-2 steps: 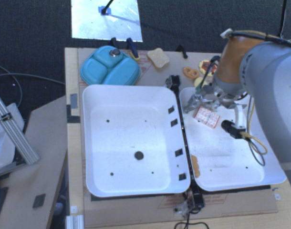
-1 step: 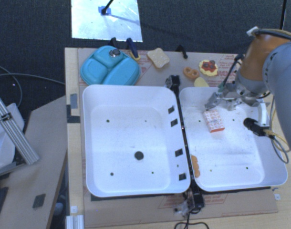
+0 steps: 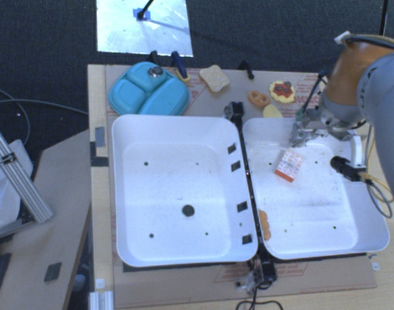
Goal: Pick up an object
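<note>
A small white box with red print [image 3: 289, 165] lies flat in the right bin [image 3: 326, 237], towards its back. My gripper [image 3: 299, 137] hangs over the back of that bin, just above and slightly right of the box, and nothing can be seen held in it. An orange piece [image 3: 264, 225] rests against the right bin's left wall. A small dark disc [image 3: 188, 210] lies on the floor of the left bin [image 3: 139, 237].
Behind the bins on the bench are a blue divided plate [image 3: 148, 90], a toy toast slice [image 3: 214, 78], an orange pretzel-like piece [image 3: 258, 97], a yellow round toy with red topping [image 3: 282, 91] and a pale yellow piece [image 3: 272, 112]. A black cable [image 3: 342, 165] runs beside the arm.
</note>
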`<state>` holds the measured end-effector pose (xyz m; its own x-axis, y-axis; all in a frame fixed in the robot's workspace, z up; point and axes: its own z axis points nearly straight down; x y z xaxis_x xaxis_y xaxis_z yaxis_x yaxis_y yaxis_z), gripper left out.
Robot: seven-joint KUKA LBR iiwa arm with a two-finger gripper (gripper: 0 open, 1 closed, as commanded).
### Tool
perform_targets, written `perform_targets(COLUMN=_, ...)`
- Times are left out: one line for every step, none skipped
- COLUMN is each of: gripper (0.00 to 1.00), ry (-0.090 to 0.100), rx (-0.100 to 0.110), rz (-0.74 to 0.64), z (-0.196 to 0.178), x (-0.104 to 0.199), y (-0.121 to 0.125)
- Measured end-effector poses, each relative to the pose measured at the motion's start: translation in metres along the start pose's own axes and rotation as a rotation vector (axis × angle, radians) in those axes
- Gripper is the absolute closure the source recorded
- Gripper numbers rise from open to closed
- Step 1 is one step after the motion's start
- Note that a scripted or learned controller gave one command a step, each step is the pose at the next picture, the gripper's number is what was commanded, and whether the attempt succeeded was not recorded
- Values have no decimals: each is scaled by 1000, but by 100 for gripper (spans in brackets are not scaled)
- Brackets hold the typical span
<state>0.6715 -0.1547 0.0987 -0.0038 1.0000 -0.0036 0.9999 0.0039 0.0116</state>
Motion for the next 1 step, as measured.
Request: perform_targets(gripper=0, ry=0, rx=1, rz=0, z=1, x=0, y=0)
